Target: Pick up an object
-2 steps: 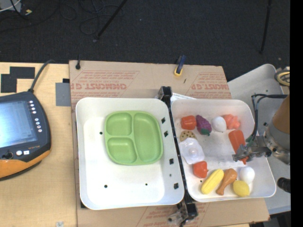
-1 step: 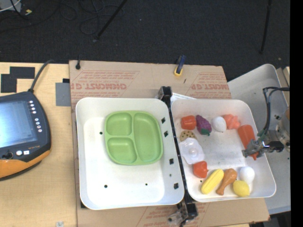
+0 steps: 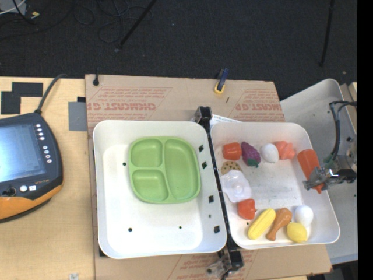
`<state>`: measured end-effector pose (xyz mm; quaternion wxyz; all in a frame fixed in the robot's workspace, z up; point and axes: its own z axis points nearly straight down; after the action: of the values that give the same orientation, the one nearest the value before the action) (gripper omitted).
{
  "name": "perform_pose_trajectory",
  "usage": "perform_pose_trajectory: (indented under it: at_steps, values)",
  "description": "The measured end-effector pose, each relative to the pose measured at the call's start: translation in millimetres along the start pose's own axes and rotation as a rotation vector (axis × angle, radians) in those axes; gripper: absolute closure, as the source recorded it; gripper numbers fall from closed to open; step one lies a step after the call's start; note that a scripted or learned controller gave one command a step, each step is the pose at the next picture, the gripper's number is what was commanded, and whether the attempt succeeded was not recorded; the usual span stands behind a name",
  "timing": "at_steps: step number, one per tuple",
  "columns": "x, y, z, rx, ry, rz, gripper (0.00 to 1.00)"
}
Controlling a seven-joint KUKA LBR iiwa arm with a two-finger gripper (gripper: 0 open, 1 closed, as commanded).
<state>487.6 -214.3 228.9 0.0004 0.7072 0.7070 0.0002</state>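
Hovering at the right rim of the right shallow white plastic bin (image 3: 315, 137), the gripper (image 3: 319, 182) sits low beside the bin wall; whether it is apart or together cannot be told, and nothing shows inside it. The things to pick all lie in that bin, mostly along its far and near edges, with the middle of the floor bare.

The likeliest trouble, I judge, is crowding. The long yellow toy corn cob (image 3: 260, 223) touches the brown toy drumstick (image 3: 278, 222), so a descent there could nudge one aside or catch both. Pieces hugging the wall leave little room for a grasp.

By my count the right bin holds eleven or so toy foods: about four red or orange pieces, two yellow, two white egg shapes, one purple, one brown, one speckled biscuit, plus a clear plastic scrap. The left white bin (image 3: 111, 156) holds one green three-compartment tray (image 3: 164, 170).
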Motion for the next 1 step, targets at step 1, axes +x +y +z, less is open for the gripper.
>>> perform_pose_trajectory:
  at_steps: [1]
  values:
    - [55.3,4.4,10.9,0.005,0.004,-0.004,1.0]
